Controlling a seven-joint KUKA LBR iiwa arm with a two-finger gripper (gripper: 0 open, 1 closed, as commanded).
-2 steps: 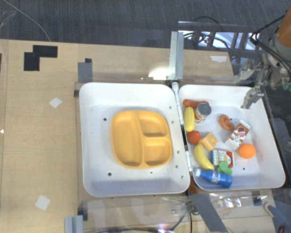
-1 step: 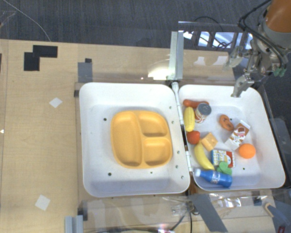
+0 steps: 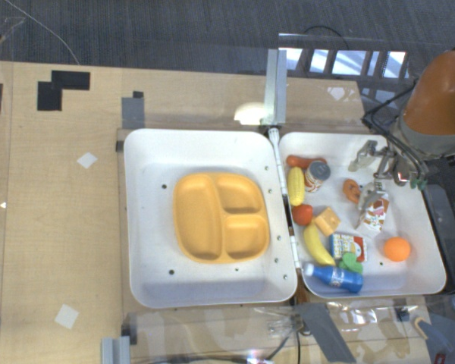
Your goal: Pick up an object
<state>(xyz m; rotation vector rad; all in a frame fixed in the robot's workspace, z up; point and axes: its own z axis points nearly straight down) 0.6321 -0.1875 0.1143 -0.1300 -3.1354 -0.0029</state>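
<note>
1. Nearest the camera, at the front of the right white bin [image 3: 432,279], lies a blue plastic bottle [image 3: 336,277] on its side; just behind it are a small green toy [image 3: 352,262] and a small white-and-red carton [image 3: 346,246].
2. The gripper [image 3: 378,182] hangs over the back of this bin, directly above a small white-and-red juice carton [image 3: 374,214]; its metal fingers seem a little apart with nothing between them, so I judge it open and empty.
3. This carton under the gripper is the likely target; a red-orange toy piece [image 3: 352,191] lies just beside it, and a round orange fruit [image 3: 396,249] is near, toward the front.
4. To do it well, I think the gripper should descend straight; the fingers should straddle the narrow sides of the carton, away from the red-orange piece; close only when low.
5. The yellow divided plastic tray [image 3: 220,217] in the left white bin [image 3: 148,279] is not involved.
</note>
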